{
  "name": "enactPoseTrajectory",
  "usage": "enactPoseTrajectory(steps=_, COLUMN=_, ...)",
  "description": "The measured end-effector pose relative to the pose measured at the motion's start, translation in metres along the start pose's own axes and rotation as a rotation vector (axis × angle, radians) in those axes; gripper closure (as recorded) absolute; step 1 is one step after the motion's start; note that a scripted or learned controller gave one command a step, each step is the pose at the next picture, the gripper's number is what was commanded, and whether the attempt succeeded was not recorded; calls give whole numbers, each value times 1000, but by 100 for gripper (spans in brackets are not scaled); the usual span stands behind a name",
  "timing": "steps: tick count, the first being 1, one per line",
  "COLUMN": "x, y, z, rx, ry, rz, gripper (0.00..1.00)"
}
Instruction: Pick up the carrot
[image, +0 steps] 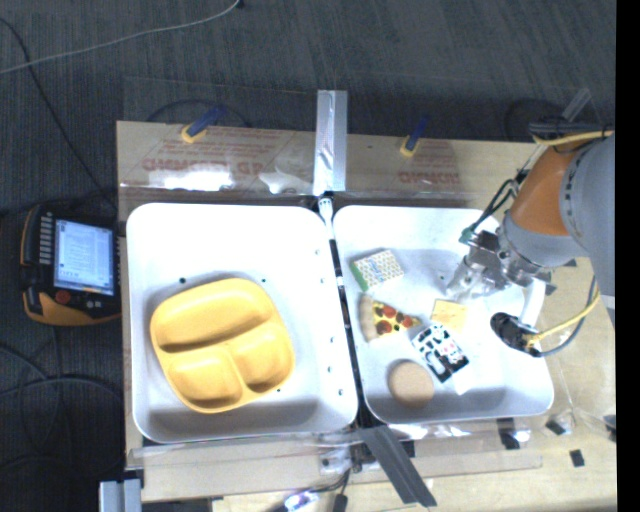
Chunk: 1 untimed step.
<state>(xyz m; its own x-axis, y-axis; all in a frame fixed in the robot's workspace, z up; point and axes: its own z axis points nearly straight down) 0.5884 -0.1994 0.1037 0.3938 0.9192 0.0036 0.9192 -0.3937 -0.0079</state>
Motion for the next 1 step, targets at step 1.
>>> enactPoseTrajectory(steps=1, x=31, y=57, z=-130, rx=-6, ry=-9, rz=77, gripper=100)
